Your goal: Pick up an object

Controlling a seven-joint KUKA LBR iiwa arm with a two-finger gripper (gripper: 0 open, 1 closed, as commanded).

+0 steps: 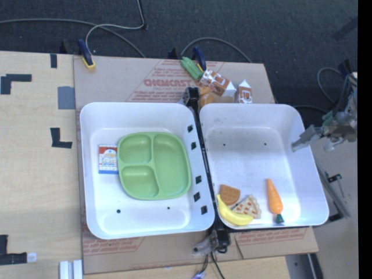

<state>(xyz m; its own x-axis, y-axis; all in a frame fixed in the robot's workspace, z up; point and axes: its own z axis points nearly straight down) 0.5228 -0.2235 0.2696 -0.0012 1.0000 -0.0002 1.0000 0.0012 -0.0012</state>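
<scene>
You can't tell from here how your gripper (334, 129) has its jaws set; it sits just outside the right bin (250, 112). Down-left of it, inside that bin, lie the carrot (274, 197), then banana (233, 214) and cookie (230, 193).

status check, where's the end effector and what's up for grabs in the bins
End effector at right bin's right rim, nothing held. Carrot, banana in right bin, untouched. Green plate in left bin. Nothing in the way.
</scene>
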